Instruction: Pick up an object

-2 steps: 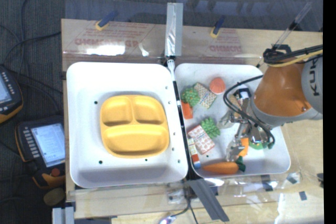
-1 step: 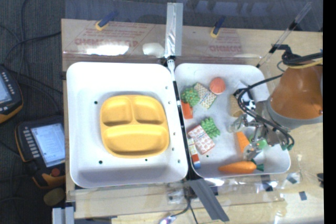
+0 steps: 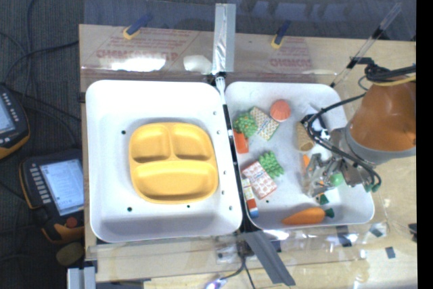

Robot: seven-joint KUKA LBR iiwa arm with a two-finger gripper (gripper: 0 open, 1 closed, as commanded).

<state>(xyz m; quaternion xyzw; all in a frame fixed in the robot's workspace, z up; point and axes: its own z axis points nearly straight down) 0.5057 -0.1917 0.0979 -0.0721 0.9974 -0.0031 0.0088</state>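
Note:
The arm comes in from the right, and its gripper (image 3: 318,181) is low inside the right bin (image 3: 284,90), at that bin's right side. Small objects lie around the fingertips: a little green piece (image 3: 333,179) and an orange bit (image 3: 306,160), close beside them. A toy carrot (image 3: 304,216) lies along the bin's front wall, just below the gripper. Further left are a red-and-white packet (image 3: 259,179), a green knobbly toy (image 3: 270,162), a checked packet (image 3: 262,122) and an orange-red ball (image 3: 280,109).
The left bin (image 3: 108,105) holds a yellow divided tray (image 3: 173,160). A metal divider post (image 3: 224,37) stands at the back between the bins. Cables from the arm loop over the right bin's back right corner (image 3: 325,115). A tablet (image 3: 57,186) sits off the bench at left.

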